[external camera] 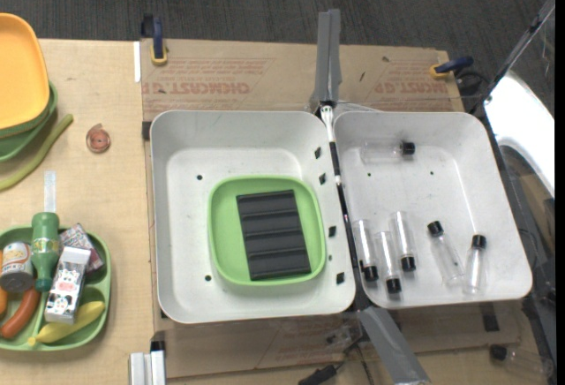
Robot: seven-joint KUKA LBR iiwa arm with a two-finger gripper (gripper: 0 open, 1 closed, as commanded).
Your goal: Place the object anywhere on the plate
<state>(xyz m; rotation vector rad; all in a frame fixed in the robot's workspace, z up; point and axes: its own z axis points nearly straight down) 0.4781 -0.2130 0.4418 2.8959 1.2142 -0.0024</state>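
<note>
Clear vials (402, 242) w/ black caps in right bin (494, 162): glass nearly lost against the white floor, exact count uncertain. One lies apart near the far wall. Green plate (221, 233) sits centre of left bin (177, 154), bare floor all round its rim. Black ridged block (274, 235) lies flat on the plate, covering most of it. Jaw state: cannot tell.
</note>
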